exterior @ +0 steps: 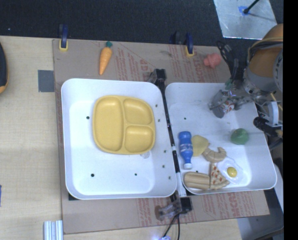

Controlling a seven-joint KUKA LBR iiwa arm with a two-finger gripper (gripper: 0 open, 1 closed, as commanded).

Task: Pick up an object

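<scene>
- Now the gripper [223, 105] is in the upper right of the frame, low over the upper part of the right bin [199, 91], at the end of the grey arm [264, 64] with the orange band.
- Whether the tool is wide or narrow, I cannot tell; no object is seen in it.
- Lower in the right bin lie the small objects: a blue bottle [185, 147], a yellow piece [200, 144] touching it, a green ball [239, 136] near the right wall, a croissant [214, 154], a fried egg [232, 172], a pizza slice [217, 177] and a hot dog [196, 180].
- The green ball is the nearest to the gripper, but apart from it.
- The left bin [76, 134] holds a yellow divided plate [124, 124].
- Outside the bins, a toy carrot [105, 58] lies at the upper left and a pink object [212, 60] at the upper right.
</scene>
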